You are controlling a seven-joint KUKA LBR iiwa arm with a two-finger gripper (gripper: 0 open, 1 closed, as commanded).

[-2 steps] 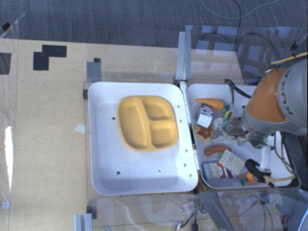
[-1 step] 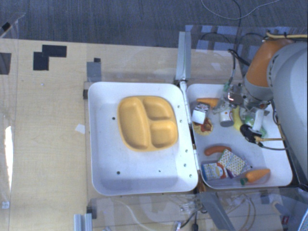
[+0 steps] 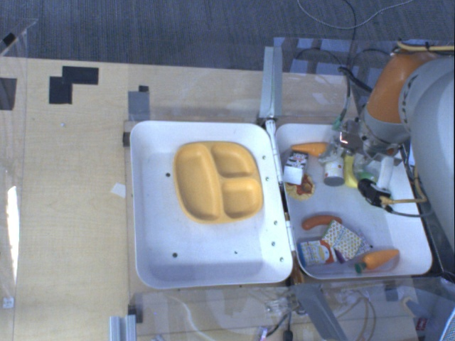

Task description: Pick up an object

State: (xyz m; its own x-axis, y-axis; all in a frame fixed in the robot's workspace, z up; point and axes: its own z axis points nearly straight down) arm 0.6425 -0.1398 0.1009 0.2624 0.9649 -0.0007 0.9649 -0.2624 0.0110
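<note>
My gripper [image 3: 362, 160] hangs over the upper right part of the right bin [image 3: 419, 251], below the arm's orange band. Close to its left are a yellow object [image 3: 350, 171] and a small grey can [image 3: 333, 173]. An orange carrot-like piece [image 3: 309, 148] lies at the bin's top, with a small white box [image 3: 293, 171] and a round brown cookie [image 3: 305, 187] below it. Lower in the bin are a red sausage [image 3: 320, 222], a patterned pouch [image 3: 346, 239], a blue-white packet [image 3: 315, 251] and a carrot with a green top [image 3: 378, 259].
The left bin [image 3: 153, 261] holds a yellow divided plate [image 3: 216, 180]. A metal divider [image 3: 269, 84] stands between the bins at the back. Cables run behind the right bin. The wooden bench [image 3: 64, 190] extends to the left.
</note>
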